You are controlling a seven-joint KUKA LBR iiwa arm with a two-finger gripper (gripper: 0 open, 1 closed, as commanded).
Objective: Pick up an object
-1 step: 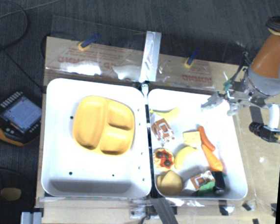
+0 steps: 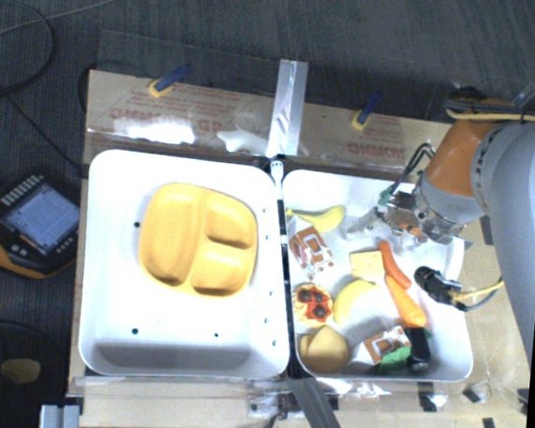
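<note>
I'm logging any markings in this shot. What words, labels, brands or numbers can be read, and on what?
None can be read for certain.
Cardboard sheet behind the bins: red print, too blurred to read.
Two small packets in the right bin: red-and-white labels, too small to read.
Handheld device on the floor: lit screen, too small to read.
</note>
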